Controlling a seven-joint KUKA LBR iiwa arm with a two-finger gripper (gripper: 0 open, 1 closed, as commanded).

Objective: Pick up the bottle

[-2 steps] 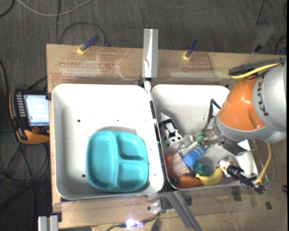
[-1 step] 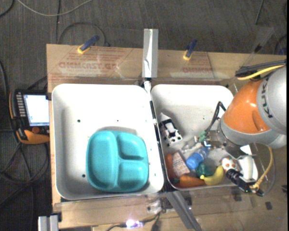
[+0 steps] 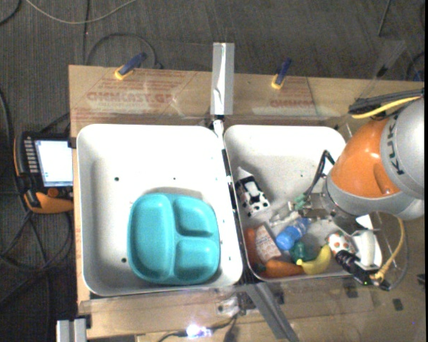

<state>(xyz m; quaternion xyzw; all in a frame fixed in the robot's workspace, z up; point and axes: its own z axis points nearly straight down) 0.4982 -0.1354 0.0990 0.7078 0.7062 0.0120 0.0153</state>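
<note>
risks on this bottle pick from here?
1. Clutter: the bottle lies packed among a banana, an orange piece and a black-and-white toy in the right bin; the gripper could catch a neighbour instead.
2. The bottle lies tilted on other items, so it may slip or roll.
3. The arm hides part of the pile.

We see a tan surface (image 3: 157,95) carrying two shallow white bins side by side: the left bin (image 3: 100,191) toward nine o'clock, the right bin (image 3: 285,148) toward three o'clock, their inner walls touching. At twelve o'clock a grey post (image 3: 222,77) stands upright, with a clamp (image 3: 130,65) at eleven and another clamp (image 3: 280,73) at one.
</note>
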